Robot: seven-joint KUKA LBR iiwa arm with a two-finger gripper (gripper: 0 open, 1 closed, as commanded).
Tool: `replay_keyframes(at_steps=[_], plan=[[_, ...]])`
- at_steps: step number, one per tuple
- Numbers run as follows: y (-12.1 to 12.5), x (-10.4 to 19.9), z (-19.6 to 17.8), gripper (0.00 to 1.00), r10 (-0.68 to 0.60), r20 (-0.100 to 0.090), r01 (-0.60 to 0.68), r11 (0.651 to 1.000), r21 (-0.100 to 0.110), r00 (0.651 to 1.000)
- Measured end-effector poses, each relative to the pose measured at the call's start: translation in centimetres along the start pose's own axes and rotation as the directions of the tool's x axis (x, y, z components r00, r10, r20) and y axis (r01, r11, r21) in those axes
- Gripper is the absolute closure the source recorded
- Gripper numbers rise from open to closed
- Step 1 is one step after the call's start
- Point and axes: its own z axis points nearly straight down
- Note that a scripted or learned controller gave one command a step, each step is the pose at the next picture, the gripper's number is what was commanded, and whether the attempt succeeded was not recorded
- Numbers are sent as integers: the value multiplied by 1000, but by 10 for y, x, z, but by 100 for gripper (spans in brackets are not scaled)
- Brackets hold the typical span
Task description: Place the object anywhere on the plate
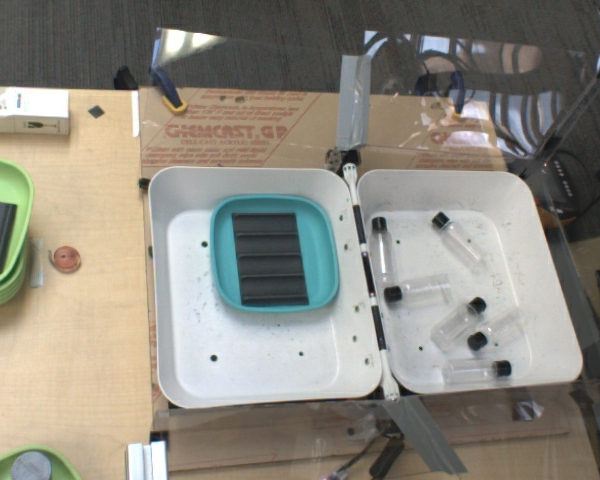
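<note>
Bench w/ two white bins (180, 368), teal plate (325, 258) centred left w/ margin, vials (458, 238) scattered right, end effector state unknown.

live | arm colours: cannot tell | arm shape: cannot tell | cables, screws, markings: cannot tell | end effector look: cannot tell from here

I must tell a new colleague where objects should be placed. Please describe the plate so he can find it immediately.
Look at the left white bin of the two. The plate lies in its upper middle: a teal, rounded-square dish with a dark ribbed insert, the only coloured thing in either bin.
</note>
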Motion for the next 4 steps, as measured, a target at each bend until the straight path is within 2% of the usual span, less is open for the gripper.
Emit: replay_keyframes(at_steps=[4], plan=[[0, 1, 1, 0, 2, 2, -2, 1000, 1, 1000]])
